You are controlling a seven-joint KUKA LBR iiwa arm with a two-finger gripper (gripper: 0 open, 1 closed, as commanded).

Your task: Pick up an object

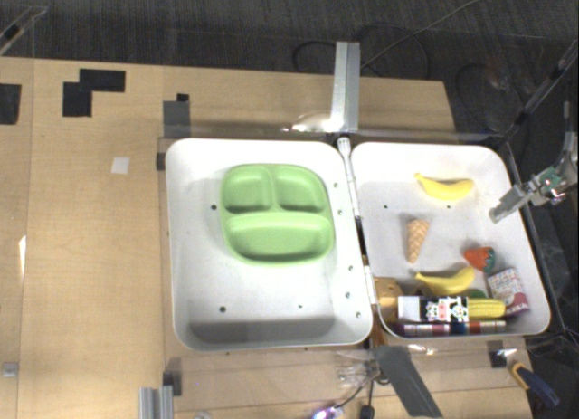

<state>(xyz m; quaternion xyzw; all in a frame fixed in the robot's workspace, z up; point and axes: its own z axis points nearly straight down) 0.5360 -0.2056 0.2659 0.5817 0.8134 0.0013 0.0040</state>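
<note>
Candidate object: upper banana (444,187), lying alone at upper right of the right bin (384,173), well apart from the ice-cream cone (415,239) and the lower-right clutter. Gripper (512,202) at far right edge, near the bin rim; jaw state: cannot tell. Advice: descend over banana's midsection, fingers across its width. Box (441,309) print illegible.

I am watched by one camera fixed high above the bench (90,227), looking down at a slant so the far edge and the dark floor (226,1) lie along the top of its view. It stands well back, taking in both white bins whole, the left bin (190,318) near the middle and the right bin (488,164) toward the right side. My gripper (520,198) enters from that right side.
</note>
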